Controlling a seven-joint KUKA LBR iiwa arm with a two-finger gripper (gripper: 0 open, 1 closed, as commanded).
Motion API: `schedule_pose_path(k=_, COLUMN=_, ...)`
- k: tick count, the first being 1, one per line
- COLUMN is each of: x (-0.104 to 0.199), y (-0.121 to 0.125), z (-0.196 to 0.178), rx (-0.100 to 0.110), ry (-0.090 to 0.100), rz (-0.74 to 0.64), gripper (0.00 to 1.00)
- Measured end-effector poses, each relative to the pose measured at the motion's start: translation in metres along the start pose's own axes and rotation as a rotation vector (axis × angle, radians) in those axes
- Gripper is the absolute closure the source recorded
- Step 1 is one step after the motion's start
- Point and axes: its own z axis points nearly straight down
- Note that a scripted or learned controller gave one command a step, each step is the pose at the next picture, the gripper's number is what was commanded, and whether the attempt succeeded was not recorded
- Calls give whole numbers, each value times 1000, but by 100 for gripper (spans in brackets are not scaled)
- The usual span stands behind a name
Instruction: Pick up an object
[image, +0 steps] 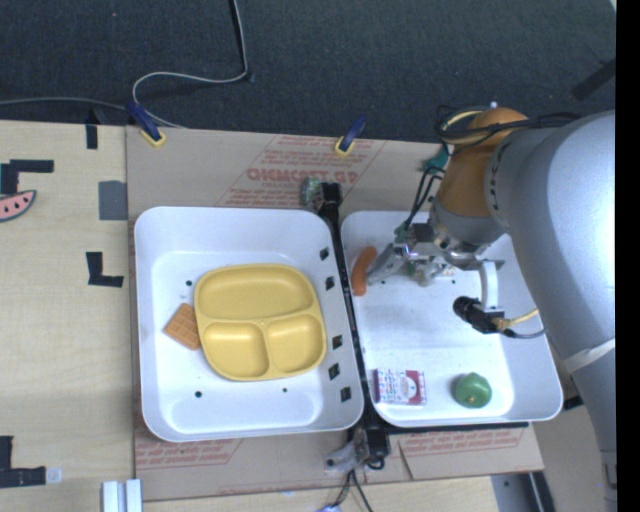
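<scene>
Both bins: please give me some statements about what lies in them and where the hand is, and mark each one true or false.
1. The yellow tray lies in the left bin. True.
2. The green apple lies in the left bin. False: it is in the right bin, near its front right corner.
3. The hand is over the right bin, close to the orange piece at its left wall. True.
4. The red and white packet sits on the yellow tray. False: it lies on the right bin's floor, left of the apple.
5. A waffle-like brown piece lies at the tray's left edge. True.
</scene>
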Motion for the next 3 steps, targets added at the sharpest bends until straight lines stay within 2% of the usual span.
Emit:
schedule_pose_path(k=1, x=-1, y=2, z=-11, rx=-14, ry=-8, rz=-3, gripper=100)
schedule_pose_path(k=2, x=-2, y=2, z=-11, rx=-14, ry=-9, rz=-3, gripper=0)
schedule_pose_path(k=3, x=-16, y=-83, z=-1, rx=-18, ry=-5, rz=-1, gripper=0)
